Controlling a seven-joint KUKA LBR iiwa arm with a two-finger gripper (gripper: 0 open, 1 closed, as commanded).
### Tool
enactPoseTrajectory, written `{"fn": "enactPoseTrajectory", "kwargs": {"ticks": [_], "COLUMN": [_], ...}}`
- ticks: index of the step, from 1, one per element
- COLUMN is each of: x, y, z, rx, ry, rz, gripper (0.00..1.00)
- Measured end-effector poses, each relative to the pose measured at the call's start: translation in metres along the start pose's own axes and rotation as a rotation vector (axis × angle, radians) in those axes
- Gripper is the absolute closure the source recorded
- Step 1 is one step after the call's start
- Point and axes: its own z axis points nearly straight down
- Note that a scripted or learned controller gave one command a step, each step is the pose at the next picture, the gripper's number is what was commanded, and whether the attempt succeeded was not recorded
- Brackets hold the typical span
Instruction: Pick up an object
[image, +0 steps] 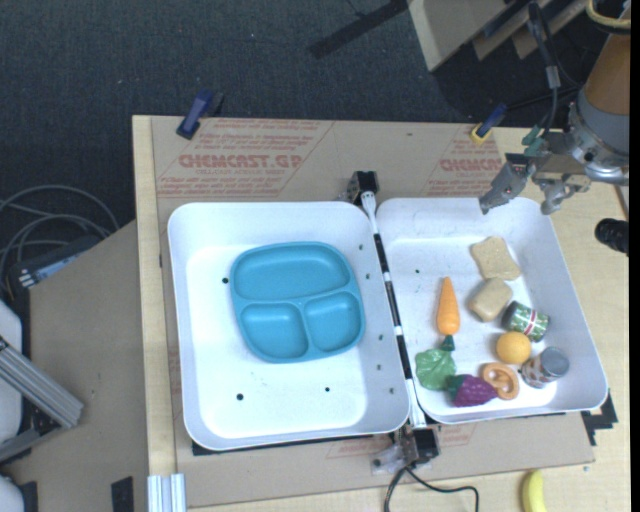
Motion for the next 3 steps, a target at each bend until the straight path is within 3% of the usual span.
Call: {"fn": "enactPoseTrajectory", "kwargs": {"ticks": [1, 2, 3], "x": [0.016, 0.032, 0.032], "y": [-0.005, -0.023, -0.022], "z": [0.112, 0.197, 0.186], "rx": [0.003, 0.001, -0.002], "ry": [0.001, 0.001, 0.000], "rz": [0.000, 0.001, 0.002], "gripper": [0.00, 0.00, 1.00]}}
